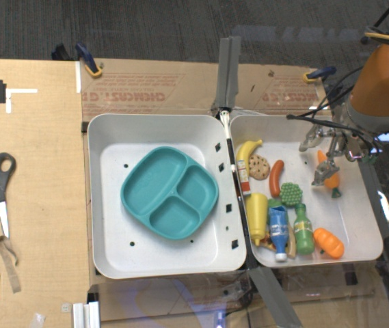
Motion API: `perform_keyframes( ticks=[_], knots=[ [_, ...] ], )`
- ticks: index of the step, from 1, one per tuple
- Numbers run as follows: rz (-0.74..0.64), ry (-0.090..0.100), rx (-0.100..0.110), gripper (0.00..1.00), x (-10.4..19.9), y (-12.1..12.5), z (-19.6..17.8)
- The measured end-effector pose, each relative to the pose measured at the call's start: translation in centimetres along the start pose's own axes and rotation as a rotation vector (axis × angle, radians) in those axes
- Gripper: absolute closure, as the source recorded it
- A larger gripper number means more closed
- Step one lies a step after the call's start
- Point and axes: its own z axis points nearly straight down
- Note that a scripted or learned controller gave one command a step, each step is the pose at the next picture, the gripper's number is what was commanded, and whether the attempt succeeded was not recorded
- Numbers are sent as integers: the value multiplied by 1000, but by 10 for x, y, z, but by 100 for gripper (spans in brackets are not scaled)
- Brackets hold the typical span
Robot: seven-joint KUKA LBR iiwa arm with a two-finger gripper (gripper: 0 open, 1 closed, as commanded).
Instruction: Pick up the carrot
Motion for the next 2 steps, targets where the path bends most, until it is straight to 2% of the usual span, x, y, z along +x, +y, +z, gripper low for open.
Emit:
perform_keyframes(
  ticks=[1,2],
  knots=[
    [-3,-8,2,100,-2,1,-12],
    [-3,-8,2,0,-2,1,-12]
  ],
)
